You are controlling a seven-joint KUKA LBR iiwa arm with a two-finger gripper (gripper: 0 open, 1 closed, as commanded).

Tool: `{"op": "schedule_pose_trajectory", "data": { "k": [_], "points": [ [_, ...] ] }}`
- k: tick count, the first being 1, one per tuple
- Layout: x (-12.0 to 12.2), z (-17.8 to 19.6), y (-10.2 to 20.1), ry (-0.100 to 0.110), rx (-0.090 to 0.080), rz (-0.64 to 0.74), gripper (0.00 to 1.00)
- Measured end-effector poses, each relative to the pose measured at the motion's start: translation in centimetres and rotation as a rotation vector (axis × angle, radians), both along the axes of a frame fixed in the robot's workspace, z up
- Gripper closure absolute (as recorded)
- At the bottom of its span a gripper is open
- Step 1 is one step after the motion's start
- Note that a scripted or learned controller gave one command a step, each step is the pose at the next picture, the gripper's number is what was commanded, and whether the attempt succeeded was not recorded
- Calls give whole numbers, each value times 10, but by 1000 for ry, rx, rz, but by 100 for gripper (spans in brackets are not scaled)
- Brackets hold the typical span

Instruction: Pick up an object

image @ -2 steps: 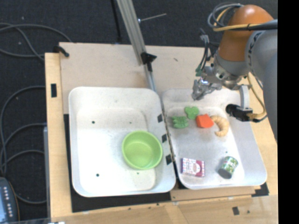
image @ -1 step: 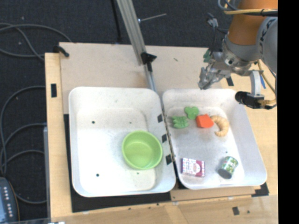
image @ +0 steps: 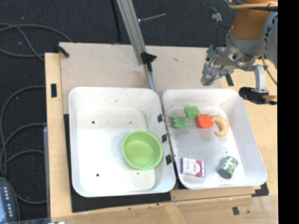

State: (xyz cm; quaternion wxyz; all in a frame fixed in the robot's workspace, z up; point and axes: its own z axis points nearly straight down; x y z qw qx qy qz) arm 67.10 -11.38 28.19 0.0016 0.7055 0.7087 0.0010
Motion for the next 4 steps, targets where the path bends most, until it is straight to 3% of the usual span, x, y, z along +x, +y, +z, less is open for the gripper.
{"op": "schedule_pose_trajectory", "data": {
  "k": [4],
  "points": [
    [-53,-41,172,5,1,1,100]
  ]
}}
